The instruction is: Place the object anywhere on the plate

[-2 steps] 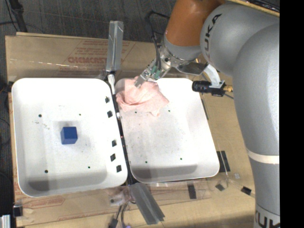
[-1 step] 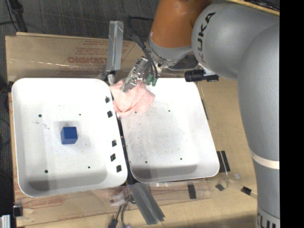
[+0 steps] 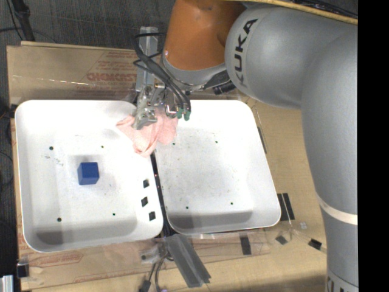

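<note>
Camera view: grey two-finger gripper (image 3: 148,110) at upper centre of the frame, over the seam between the two white bins (image 3: 36,163); whether its jaws are clamped cannot be told. A pink crumpled soft cloth-like object (image 3: 148,135) hangs just below it. It is judged light, limp and easily pinched at any fold. A small blue cube (image 3: 88,173) lies in the left bin.

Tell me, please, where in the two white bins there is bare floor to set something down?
The right bin is bare across nearly its whole floor, from below the pink cloth to the near rim. In the left bin, bare patches surround the blue cube. It is crowded at the far end of the shared rim, where the gripper hangs over the cloth.
</note>
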Robot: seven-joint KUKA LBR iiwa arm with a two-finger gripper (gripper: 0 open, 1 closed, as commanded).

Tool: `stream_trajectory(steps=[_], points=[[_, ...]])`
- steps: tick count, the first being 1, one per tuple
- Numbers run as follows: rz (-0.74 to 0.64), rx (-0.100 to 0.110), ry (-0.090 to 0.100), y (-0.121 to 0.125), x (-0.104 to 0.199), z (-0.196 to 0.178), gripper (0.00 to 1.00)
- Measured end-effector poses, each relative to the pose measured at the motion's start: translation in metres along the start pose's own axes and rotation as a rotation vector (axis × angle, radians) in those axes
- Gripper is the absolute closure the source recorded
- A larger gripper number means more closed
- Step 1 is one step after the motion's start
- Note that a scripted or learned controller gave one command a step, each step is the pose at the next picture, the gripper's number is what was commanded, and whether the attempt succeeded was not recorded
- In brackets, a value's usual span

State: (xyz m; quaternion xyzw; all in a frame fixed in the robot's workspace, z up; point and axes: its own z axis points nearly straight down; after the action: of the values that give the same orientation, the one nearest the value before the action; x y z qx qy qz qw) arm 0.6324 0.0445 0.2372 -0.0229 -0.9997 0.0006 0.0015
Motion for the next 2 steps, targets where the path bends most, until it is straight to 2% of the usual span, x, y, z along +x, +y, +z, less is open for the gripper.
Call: stream_trajectory(steps=[2], points=[[-0.057, 0.001, 0.001, 0.089, 0.032, -0.009, 1.0]])
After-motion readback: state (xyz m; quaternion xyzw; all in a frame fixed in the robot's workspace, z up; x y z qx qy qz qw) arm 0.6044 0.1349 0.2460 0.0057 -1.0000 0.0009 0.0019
